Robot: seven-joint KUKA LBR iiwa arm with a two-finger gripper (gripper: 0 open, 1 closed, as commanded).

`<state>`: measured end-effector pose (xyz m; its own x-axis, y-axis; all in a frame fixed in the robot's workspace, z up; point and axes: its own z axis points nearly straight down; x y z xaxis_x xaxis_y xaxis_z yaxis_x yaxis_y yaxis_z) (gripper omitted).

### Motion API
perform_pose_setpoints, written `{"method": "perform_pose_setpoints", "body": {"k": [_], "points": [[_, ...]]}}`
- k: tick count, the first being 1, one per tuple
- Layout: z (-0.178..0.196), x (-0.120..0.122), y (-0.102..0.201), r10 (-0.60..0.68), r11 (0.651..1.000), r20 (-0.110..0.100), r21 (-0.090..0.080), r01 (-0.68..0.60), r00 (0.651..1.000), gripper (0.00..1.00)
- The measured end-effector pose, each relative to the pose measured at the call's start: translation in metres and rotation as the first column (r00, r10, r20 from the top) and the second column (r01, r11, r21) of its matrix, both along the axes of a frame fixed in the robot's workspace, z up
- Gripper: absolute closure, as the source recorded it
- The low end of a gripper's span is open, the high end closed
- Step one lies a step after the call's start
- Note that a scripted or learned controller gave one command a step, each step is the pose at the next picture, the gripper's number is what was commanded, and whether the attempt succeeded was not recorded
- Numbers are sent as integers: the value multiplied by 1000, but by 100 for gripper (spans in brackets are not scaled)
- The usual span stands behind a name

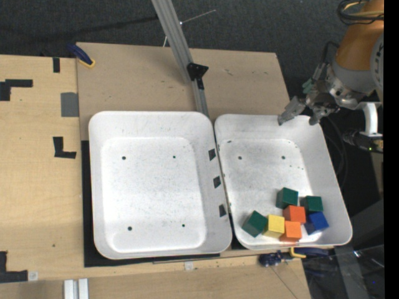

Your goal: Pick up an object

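Robot claw (299,115) hangs over the far rim of the right bin (262,124), its two fingers spread with nothing between them.

From the claw outward, we see the grey wrist and its orange band (358,48) rising toward the upper right corner, the fingertips sitting just above the bin's top right edge. Well apart from them, in the near corner of that same bin, we count a tight cluster of small blocks: a green block (287,197) at the top, another green block (312,203) beside it, an orange block (295,214), a blue block (317,222), a yellow block (275,223), a second orange block (292,230) and a dark green block (254,223) on the left end. The left bin (100,136) lies alongside, touching the right one. A slanted metal pole (177,36) crosses the wooden bench (37,185) behind both bins.
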<state>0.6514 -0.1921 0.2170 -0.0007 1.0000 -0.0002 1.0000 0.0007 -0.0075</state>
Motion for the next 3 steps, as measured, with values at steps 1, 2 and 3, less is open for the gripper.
{"method": "perform_pose_setpoints", "body": {"k": [1, 2, 3], "points": [[-51, 1, 10, 1, 1000, 1, 0, -1, 1000, 0], [-114, 4, 16, 2, 1000, 0, 1, -2, 1000, 0], [-99, 6, 16, 3, 1000, 6, 0, -3, 1000, 100]]}}
